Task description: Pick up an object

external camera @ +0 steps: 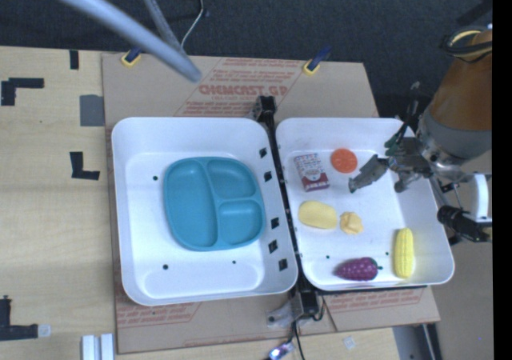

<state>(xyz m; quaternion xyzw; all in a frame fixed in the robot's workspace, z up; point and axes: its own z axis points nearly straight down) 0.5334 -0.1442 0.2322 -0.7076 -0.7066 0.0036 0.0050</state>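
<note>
Where cardboard [240,86] underlies, two bins [128,142].

My gripper [382,174] hangs over the right bin [416,214]. Left of it sit a tomato [345,161] and carton [310,171]; nearer the camera, corn [404,252]. The plate [213,202] lies in the left bin [132,190].

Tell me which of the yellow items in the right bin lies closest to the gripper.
The small yellow chunk, just below-left of the gripper. The corn cob lies nearer the bin's front edge, and the lemon-like piece farther left.
</note>
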